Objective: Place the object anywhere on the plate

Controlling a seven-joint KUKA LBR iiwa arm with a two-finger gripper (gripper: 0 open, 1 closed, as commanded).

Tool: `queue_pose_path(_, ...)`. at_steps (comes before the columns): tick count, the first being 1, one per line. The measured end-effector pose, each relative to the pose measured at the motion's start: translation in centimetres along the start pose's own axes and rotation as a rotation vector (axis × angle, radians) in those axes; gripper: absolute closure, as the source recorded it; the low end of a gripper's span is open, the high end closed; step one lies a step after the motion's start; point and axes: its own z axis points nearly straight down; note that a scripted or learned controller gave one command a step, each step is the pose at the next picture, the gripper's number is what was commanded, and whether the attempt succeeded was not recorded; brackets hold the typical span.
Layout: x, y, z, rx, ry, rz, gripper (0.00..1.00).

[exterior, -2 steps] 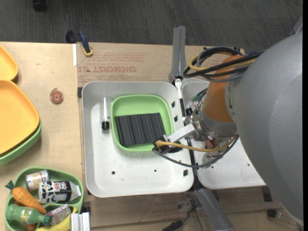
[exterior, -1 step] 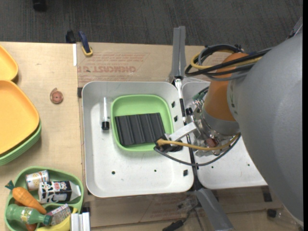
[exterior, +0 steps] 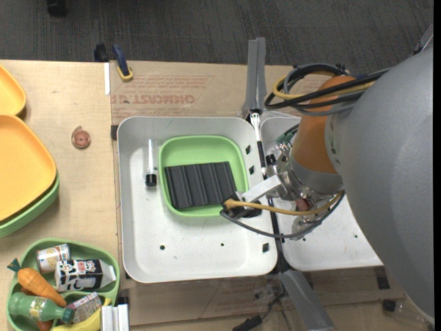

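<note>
The gripper hangs over the wall between the two bins, just beside the green plate. I can't see if it is squeezing or let go. The black ribbed slab lies flat on the plate in the left bin, apart from the gripper. A white pen lies beside the plate. To me the job looks done, and the arm only needs to move away.

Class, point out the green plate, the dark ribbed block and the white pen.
green plate (exterior: 203,144), camera view, bare far rim
dark ribbed block (exterior: 200,184), camera view, its middle
white pen (exterior: 150,158), camera view, mid-barrel
</note>
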Motion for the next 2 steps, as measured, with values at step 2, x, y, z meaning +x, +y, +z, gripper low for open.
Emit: queue_pose_path(2, 2.2, 3.8, 0.8, 0.0, 0.004, 0.118, 0.0)
